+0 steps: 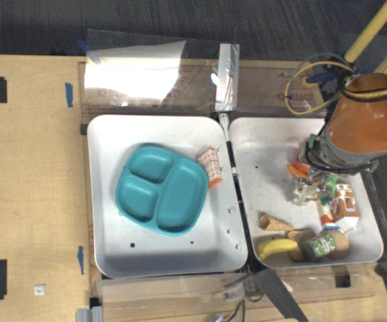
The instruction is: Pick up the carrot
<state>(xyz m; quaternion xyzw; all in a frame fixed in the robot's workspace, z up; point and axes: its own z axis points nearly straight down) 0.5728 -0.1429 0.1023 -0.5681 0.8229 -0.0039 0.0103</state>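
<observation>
- I see a tan cardboard-coloured bench (25, 180) with black corner marks and bits of blue tape on it.
- Two shallow white bins sit on it, touching side by side: left bin (113, 250), right bin (267, 139).
- Behind the bins, a clear plastic sheet (136, 79) lies flat on the bench.
- A silvery strip (227, 79) lies just beside that sheet, in line with the seam between the bins.
</observation>
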